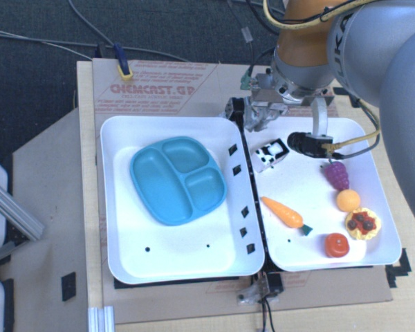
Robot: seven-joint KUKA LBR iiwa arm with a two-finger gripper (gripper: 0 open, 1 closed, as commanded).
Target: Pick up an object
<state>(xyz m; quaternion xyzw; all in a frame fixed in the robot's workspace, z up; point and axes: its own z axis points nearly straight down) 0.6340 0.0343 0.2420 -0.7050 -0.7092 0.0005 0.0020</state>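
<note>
Cardboard-topped bench carries two white bins; the right bin [380, 185] holds carrot [282, 211], grapes [336, 174], orange [347, 200], tomato [337, 245] and tart [362, 223], with open floor near the carrot. Gripper [263, 116] hangs over the bin's far-left corner beside a black-white block [270, 152]; finger spacing cannot be determined.

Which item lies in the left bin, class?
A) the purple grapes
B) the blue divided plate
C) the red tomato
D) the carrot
B: the blue divided plate rests alone on the floor of the left bin, while the carrot, purple grapes and red tomato all lie in the right bin.
</note>
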